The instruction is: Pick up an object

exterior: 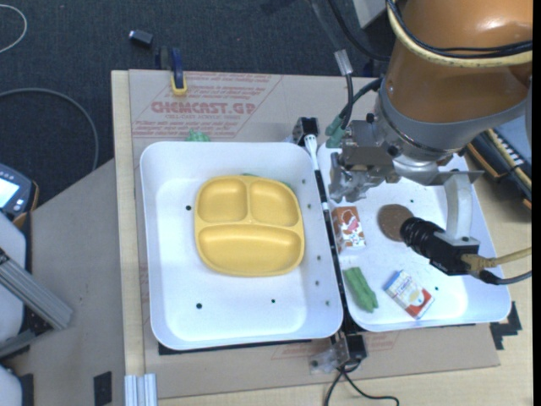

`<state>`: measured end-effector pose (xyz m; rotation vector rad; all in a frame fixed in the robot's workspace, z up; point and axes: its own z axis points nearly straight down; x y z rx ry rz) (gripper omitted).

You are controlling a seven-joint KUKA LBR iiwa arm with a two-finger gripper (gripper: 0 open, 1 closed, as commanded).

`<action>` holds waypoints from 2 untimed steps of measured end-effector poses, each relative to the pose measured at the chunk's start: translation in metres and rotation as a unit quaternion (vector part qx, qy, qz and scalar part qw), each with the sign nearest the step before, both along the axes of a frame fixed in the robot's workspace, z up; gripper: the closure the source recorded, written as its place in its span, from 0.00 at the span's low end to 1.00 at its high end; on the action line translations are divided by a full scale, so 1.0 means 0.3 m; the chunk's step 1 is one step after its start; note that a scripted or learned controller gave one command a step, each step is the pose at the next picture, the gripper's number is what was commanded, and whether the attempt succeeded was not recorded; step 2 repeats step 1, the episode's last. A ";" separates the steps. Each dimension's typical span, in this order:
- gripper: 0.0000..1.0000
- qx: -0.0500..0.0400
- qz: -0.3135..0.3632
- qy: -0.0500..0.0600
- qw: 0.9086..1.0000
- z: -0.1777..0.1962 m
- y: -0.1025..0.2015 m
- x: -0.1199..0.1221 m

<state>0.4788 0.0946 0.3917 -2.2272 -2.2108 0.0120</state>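
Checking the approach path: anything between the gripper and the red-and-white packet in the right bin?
Nothing visible. The gripper hangs over the right bin, just above the red-and-white packet, with bare bin floor between them. The brown disc and green piece lie off to the sides.

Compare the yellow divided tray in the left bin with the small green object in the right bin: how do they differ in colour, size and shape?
The yellow divided tray is yellow; the green object is green. The tray is far larger, taking up much of the left bin, while the green object is a small piece in the right bin. The tray is broad, rounded and split into three compartments; the green object is narrow, elongated and lies at a slant. Both rest on a white bin floor.
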 end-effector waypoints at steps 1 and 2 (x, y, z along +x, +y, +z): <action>1.00 0.002 0.004 -0.005 1.000 0.047 0.014 0.004; 1.00 0.002 0.004 -0.005 1.000 0.047 0.014 0.004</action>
